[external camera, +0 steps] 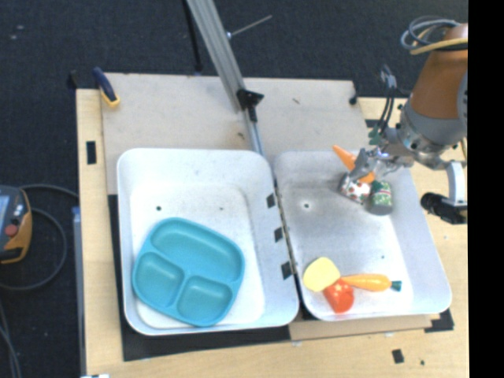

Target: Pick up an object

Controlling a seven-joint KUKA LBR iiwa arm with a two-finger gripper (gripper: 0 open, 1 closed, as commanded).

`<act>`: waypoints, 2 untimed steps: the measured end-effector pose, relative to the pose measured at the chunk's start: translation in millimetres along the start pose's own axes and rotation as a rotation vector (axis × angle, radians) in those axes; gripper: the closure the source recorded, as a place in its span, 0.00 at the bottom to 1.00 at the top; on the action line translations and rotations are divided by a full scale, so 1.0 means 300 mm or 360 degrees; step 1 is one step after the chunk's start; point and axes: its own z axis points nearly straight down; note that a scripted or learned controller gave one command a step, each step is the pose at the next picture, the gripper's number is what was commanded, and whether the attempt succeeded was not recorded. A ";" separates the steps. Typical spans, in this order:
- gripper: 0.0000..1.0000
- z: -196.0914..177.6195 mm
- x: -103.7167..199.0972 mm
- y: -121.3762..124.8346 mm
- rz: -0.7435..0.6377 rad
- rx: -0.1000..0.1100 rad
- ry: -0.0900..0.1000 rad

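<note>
A: Target?
B: Small white-red-green toy (358, 187) in right bin (409, 235), upper part, directly under gripper (368, 166).
A: Grip state?
B: Can't tell. Orange carrot-like piece (344, 157) just beside the gripper.
A: Rest?
B: Yellow disc (320, 273), red piece (339, 296), carrot (366, 282) near that bin's front edge; blue divided plate (187, 270) in left bin (197, 172).

1. Setting: I read this as a robotics lab test station, not a home or shop.
2. Bench (213, 113): plain pale board, black tape marks at its edges, standing on dark carpet (94, 22).
3. Fixtures: two shallow white bins (197, 172) side by side; a slanted aluminium rail (216, 42) mounted over them.
4. Equipment: industrial arm (437, 93) with loose cabling; a yellow handheld controller (12, 227) with black cords at my left edge.
5. Contents: plastic toy food (346, 282) and a blue divided plate (189, 270), evidently test props.
</note>
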 end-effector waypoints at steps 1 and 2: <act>1.00 -0.049 -0.004 0.003 -0.0001 0.0005 0.0001; 1.00 -0.087 0.146 -0.054 -0.0006 0.0006 0.0004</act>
